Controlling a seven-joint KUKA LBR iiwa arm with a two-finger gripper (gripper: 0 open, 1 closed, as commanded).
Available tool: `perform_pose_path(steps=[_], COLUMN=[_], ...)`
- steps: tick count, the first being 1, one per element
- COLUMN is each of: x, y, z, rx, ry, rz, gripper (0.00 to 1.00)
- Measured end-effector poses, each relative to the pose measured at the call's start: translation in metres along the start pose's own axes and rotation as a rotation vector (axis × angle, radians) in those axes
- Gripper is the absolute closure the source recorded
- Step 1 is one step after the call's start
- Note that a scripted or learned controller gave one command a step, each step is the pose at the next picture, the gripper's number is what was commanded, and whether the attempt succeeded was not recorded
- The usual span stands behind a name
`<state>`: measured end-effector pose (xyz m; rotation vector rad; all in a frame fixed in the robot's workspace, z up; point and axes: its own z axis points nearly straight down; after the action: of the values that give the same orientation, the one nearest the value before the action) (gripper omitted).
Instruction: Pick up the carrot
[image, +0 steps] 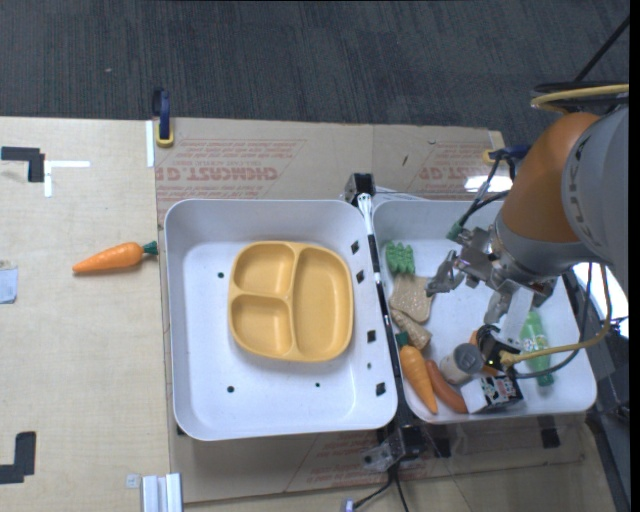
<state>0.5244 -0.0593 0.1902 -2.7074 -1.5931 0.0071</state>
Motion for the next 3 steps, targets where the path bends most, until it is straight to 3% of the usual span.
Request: perform_pose_path(steps=[1, 2, 3], x=[0.024, 0.024, 0.005], y=[-0.067, -0.067, -0.056], z=[0.0, 0.0, 0.0], rx=[0.003, 0.003, 0.001], ry=[0.001, 0.001, 0.001], rz=[0.055, 0.055, 0.253], gripper=[0.0, 0.0, 0.0])
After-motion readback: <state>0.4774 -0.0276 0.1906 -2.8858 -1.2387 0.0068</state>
